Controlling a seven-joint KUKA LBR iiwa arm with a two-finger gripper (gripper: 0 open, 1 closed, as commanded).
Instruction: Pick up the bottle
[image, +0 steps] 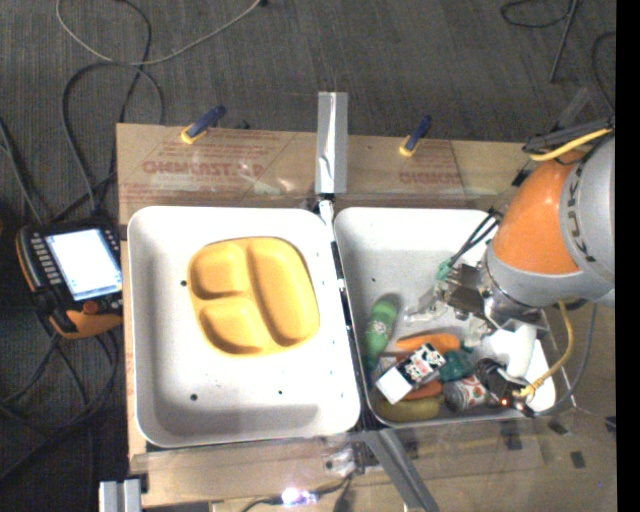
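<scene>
Far left of the claw (478, 318), a yellow divided tray (254, 294) fills the left bin (160, 400). The green bottle (380, 323) lies just left of it, beside cluttered toys. The arm's bulk (545, 240) hides the claw's grip; I cannot tell.

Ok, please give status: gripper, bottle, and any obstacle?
Gripper low over right bin, fingers unclear. Green bottle lying by the bin's left wall, not held. Carrot and small box crowd beside it.

One camera sits high above the bench (290, 165), looking down at a slant on both bins (160, 400).
</scene>
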